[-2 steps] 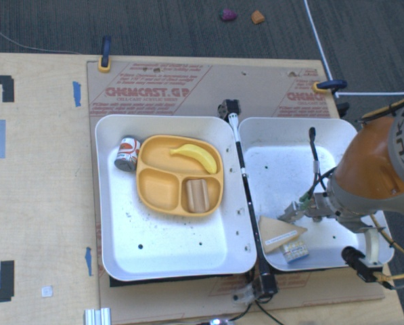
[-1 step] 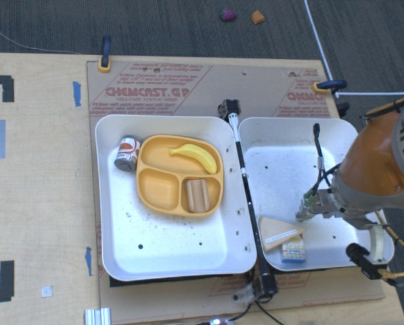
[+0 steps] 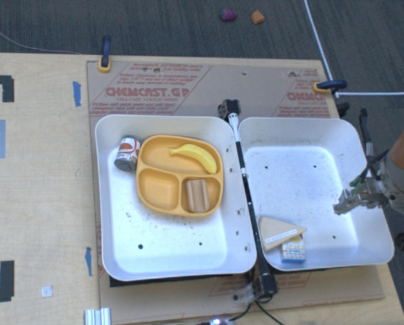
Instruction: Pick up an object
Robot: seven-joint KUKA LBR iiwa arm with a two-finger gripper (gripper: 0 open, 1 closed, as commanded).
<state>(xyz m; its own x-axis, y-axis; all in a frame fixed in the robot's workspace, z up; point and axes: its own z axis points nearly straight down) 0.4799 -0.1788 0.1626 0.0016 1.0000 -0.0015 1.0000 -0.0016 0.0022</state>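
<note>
Tan wedge-shaped block (image 3: 280,231) and small blue-and-white box (image 3: 293,252) lie touching at front-left corner of right bin (image 3: 303,135). Left bin (image 3: 161,249) holds yellow divided plate (image 3: 155,191) w/ banana (image 3: 195,156), brown block (image 3: 197,196), and small can (image 3: 126,154) beside it; board behind reads "CHEMCAST GP". Gripper (image 3: 350,202) hangs over right bin's right side, well apart from wedge, holding nothing; can't tell how far open.

Right bin (image 3: 303,137) floor mostly open, wedge block (image 3: 278,230) and small box (image 3: 293,251) crowding its near-left corner
</note>
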